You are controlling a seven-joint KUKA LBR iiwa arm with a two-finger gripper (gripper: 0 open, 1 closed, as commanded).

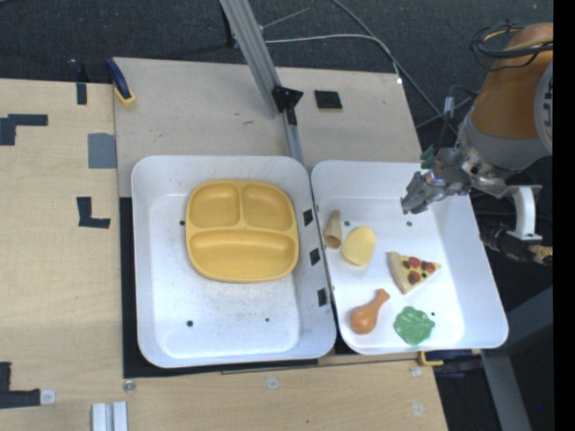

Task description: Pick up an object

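Pincer over right bin's upper edge — open or closed, can't tell. Toy pizza slice, chicken leg, green piece loose below — no legible writing.

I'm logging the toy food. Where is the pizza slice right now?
The pizza slice lies in the right bin, toward its right side, with the yellow piece to its left and the green piece just below it.
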